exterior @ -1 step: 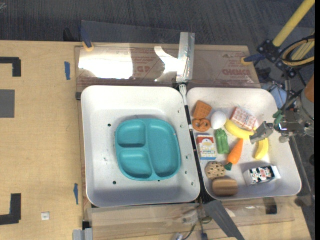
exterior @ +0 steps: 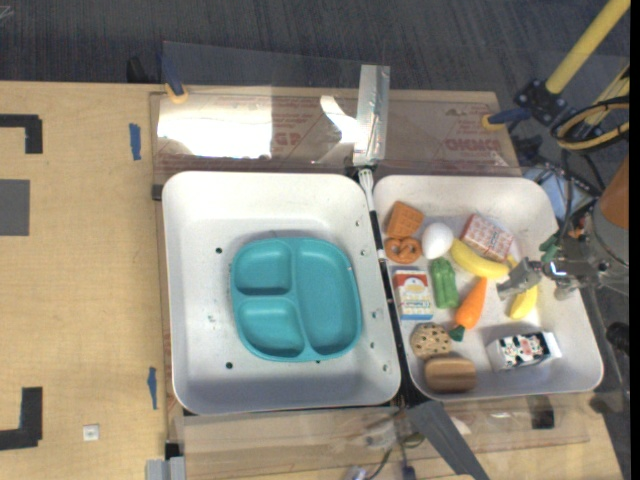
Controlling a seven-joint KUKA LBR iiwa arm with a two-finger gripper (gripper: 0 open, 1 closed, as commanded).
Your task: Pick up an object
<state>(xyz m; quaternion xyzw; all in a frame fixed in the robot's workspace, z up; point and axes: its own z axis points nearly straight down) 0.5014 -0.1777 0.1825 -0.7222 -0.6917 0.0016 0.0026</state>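
Note:
The right white bin (exterior: 575, 368) holds several toy foods. Among them are a yellow banana (exterior: 478, 260), a white egg (exterior: 437, 239), a pink box (exterior: 487, 236), an orange carrot (exterior: 471, 303) and a green pickle (exterior: 443, 283). My gripper (exterior: 526, 277) hangs low over the right side of this bin, just right of the banana's tip. A small yellow piece (exterior: 523, 302) lies directly below it. Whether anything is held is unclear from this angle.
A teal divided plate (exterior: 296, 298) lies in the left bin (exterior: 190, 218). Also in the right bin are a black-and-white patterned box (exterior: 520, 348), a bread roll (exterior: 450, 373), a chip cookie (exterior: 431, 340), a small carton (exterior: 413, 294) and orange crackers (exterior: 404, 219). Cables and a yellow pole (exterior: 590, 38) stand at the back right.

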